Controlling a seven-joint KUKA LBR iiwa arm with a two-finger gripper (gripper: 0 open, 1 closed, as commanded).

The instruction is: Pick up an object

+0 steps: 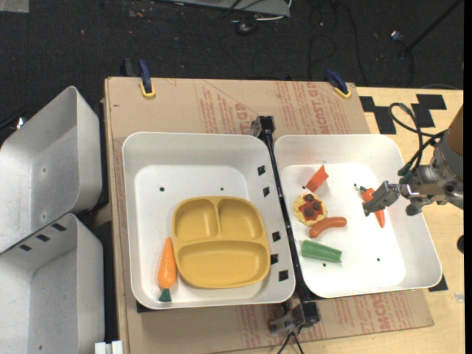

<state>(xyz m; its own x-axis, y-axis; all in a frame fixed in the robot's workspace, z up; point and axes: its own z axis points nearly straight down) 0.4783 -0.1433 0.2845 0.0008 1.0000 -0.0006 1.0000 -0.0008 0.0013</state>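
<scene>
My gripper (377,198) reaches in from the right and hangs over the right side of the right bin (413,268). Directly under it lies a thin orange-red piece (380,217), its ends showing on either side of the gripper; whether it is touched is hidden. Further left in the same bin lie an orange wedge (317,178), a small round toy pizza (310,208), a sausage (327,226) and a green bean-like piece (321,251).
The left bin (140,198) holds a yellow divided plate (221,242) with a toy carrot (167,265) beside it at the front left. Two more white bins (44,161) stand off the bench at the left. A black cable (413,116) loops near the arm.
</scene>
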